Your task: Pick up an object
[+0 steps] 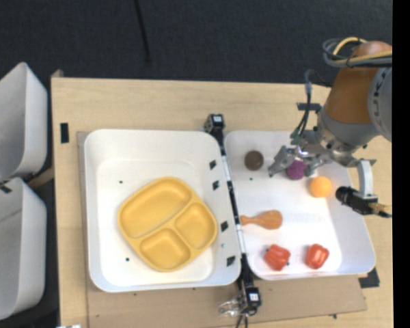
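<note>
Two red peppers (pixel 277 257) (pixel 317 255) are lying nearest the worktop's (pixel 68 183) front edge in the right bin (pixel 348 244). In the left bin (pixel 102 251), a yellow divided plate (pixel 167 223) is resting. The tool (pixel 295 161) is hovering at the right bin's far side, fingers spread around a purple ball (pixel 296 170), between a brown ball (pixel 253 160) and an orange ball (pixel 320 186). A wooden drumstick-shaped toy (pixel 262 219) is lying mid-bin.

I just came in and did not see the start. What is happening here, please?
A robot arm reaches in from the right, its pincer low over a purple ball in the right bin. Nearby lie a brown ball, an orange ball, a toy drumstick and two red peppers. A yellow divided plate sits in the left bin.
</note>
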